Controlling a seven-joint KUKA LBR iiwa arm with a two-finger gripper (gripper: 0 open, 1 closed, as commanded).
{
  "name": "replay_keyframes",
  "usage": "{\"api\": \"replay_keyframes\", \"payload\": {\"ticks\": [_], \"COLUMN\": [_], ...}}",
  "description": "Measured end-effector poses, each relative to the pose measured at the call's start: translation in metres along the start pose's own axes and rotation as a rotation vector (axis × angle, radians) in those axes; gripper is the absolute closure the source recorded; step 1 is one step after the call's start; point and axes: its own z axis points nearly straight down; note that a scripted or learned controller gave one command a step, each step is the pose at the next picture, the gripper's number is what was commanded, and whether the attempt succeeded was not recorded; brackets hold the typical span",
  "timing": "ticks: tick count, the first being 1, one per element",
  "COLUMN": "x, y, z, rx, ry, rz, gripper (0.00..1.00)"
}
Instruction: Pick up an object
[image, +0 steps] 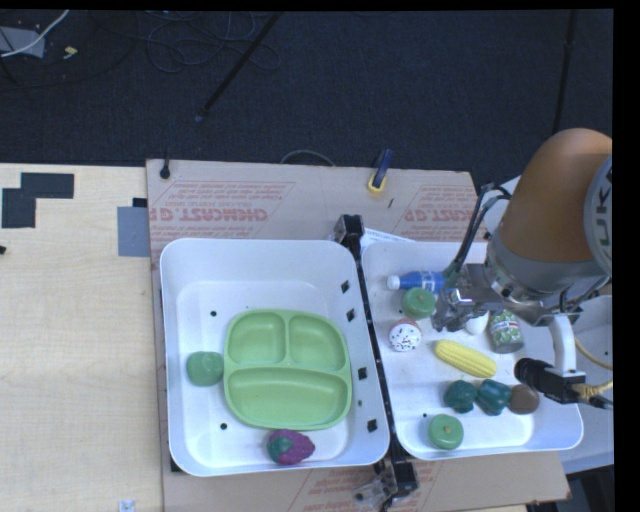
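So there are 2 white bins: the left bin (180, 300) has 1 green divided plate (288, 367), 1 green ball-ish thing (205, 368) beside it and 1 purple and green toy (290, 446) near the front wall. The right bin (560, 435) holds 1 corn cob (466, 358), 1 white spotted ball (404, 338), 1 blue bottle (415, 281), 1 small jar (505, 331), 2 teal pieces (476, 396), 1 brown lump (523, 400) and 2 round green toys (445, 431). The gripper (456, 312) sits low over that bin just above the corn, can't tell how wide its jaws are or if it's got anything.

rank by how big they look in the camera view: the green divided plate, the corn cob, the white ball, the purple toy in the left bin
Largest to smallest:
1. green divided plate
2. corn cob
3. purple toy
4. white ball
The corn cob and the purple toy look close in size, so their order is unsure.
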Motion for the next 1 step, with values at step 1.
{"api": "replay_keyframes", "payload": {"ticks": [1], "x": [-0.0107], "y": [-0.0046], "z": [0.0104], "rx": [0.003], "ry": [0.000], "rz": [0.002], "gripper": [1.00]}}
